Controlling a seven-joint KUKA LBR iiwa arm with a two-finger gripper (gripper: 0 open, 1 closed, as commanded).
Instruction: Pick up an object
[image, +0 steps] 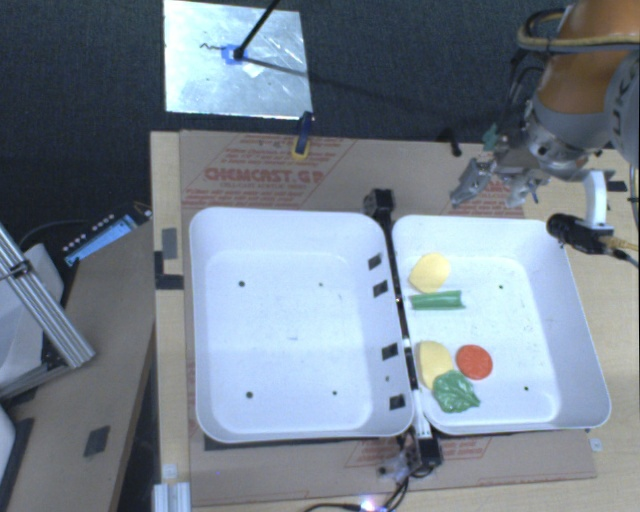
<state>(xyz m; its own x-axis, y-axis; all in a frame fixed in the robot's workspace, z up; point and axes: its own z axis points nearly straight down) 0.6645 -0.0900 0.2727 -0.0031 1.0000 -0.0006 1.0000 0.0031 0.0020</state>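
Objects in right bin: five pieces are seen, all lying in the left half of the right bin (560, 300), none between the gripper fingers.
Gripper (493, 186): held above the bench just beyond the far edge of the right bin, near its far left part; whether the fingers are apart or together cannot be told.
Arm (585, 75): seen at the upper right, grey with an orange band.
Yellow piece, far (430, 270): rounded, laid nearest the far edge, close to the left wall.
Green bean-shaped piece (437, 299): placed just below the far yellow piece; its long axis is laid across the bin, from left wall toward right wall.
Yellow piece, near (433, 361): set against the left wall, its long axis running from far edge toward near edge.
Red-orange disc (474, 361): laid just right of the near yellow piece.
Green leafy piece (455, 392): placed toward the near left corner, touching the near yellow piece.
Left bin (290, 320): set beside the right bin, the two walls touching.
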